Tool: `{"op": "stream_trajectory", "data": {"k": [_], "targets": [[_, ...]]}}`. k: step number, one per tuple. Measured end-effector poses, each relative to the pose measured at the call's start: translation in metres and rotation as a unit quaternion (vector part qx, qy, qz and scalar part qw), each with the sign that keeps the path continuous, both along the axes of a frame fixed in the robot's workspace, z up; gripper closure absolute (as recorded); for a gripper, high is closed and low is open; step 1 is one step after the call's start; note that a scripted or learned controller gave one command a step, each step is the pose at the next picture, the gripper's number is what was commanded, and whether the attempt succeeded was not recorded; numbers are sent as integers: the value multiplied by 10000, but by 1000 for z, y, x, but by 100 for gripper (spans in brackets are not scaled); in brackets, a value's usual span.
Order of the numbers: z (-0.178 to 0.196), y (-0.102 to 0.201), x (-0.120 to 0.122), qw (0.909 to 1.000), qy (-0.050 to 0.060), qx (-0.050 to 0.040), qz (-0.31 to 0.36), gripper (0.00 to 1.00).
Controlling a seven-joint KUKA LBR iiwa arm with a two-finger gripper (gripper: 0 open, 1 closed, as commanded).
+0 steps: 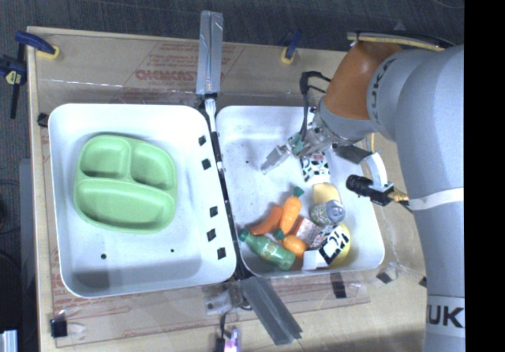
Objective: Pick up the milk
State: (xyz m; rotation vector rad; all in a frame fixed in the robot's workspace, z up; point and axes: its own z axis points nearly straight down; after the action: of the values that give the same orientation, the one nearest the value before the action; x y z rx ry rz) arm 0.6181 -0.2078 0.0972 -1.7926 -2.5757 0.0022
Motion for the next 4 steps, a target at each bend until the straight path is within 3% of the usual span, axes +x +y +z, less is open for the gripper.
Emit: {"op": "stream_trajectory", "data": {"k": [1, 2, 3, 4], "targets": [[66, -2, -6, 9998, -18, -7, 202, 0], [-6, -1, -35, 9984, -7, 0, 570, 0], [80, -3, -8, 9978, -21, -8, 665, 0], [-6, -1, -22, 9987, -7, -3, 504, 0]]}}
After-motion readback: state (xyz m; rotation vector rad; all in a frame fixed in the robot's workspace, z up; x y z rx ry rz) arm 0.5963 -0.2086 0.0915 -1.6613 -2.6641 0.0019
